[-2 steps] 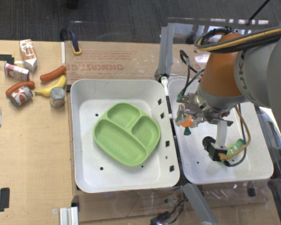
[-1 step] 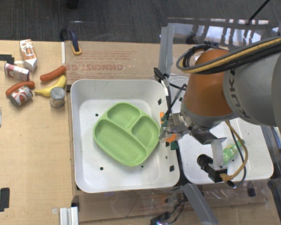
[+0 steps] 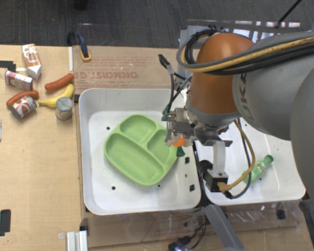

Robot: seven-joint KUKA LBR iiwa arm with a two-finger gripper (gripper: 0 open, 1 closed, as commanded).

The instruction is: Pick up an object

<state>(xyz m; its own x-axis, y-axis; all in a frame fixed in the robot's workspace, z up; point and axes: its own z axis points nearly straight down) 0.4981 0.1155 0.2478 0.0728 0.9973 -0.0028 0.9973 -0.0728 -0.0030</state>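
A light green divided plate lies in the left bin, towards its right side. My gripper hangs just over the plate's right rim, under the big orange-banded wrist. A small orange piece with a dark green tip shows right at the gripper, beside the plate's edge; whether it is gripped is hidden by the gripper body. A green bottle lies in the right bin.
Left of the bins, on the wooden bench, lie a sausage, a banana, a small tin, a red can and small cartons. Cardboard lies behind the left bin. Cables hang over the right bin.
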